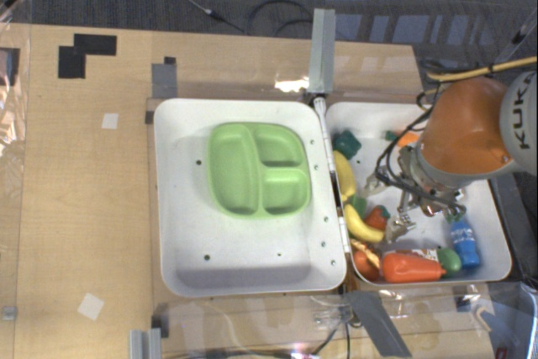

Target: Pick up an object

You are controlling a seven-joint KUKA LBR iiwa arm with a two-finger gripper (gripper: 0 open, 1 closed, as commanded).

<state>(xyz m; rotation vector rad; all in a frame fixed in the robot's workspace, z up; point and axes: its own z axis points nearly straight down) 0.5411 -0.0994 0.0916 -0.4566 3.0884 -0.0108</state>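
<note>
The right bin holds a jumble of toy items. A yellow banana lies at its left side, with a red piece against it. An orange-red vegetable lies along the front wall beside a green piece. A blue bottle stands at the right. A dark green piece sits at the back left. My gripper hangs under the orange wrist band over the bin's middle, just right of the banana and above the orange-red vegetable. Nothing visibly hangs from it.
The left bin holds a light green divided plate. A second yellow piece lies along the wall between the two bins. Cables trail from the wrist over the right bin's back. Bare wooden bench extends to the left.
</note>
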